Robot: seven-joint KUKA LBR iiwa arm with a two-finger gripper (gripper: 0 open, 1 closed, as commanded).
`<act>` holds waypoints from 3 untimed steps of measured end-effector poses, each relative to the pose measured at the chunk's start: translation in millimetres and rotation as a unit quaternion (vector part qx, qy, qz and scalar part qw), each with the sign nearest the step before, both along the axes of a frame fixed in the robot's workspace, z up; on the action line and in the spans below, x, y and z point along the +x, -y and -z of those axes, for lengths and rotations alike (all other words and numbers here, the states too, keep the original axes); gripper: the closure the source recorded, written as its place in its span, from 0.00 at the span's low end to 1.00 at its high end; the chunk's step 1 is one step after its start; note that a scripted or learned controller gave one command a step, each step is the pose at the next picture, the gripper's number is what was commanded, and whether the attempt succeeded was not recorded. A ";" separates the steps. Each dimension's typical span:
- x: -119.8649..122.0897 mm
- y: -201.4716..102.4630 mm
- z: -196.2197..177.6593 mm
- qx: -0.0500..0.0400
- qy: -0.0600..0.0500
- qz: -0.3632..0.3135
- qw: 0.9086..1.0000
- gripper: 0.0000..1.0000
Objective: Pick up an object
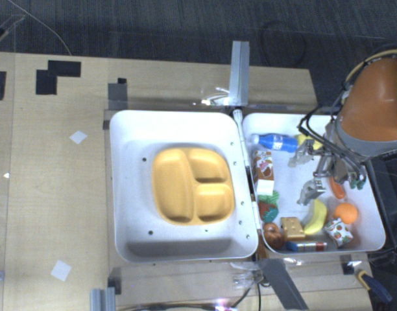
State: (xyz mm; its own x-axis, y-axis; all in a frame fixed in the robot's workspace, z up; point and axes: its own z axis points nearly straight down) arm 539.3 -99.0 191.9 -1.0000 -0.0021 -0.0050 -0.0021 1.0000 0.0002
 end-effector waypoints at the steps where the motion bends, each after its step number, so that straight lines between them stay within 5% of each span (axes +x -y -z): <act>1: -22.5 3.5 92.1 0.000 0.004 0.071 0.997 0.00; 2: 82.7 28.9 102.4 0.001 -0.003 0.178 0.984 0.00; 3: 78.2 91.7 104.2 0.000 0.003 0.229 0.973 0.00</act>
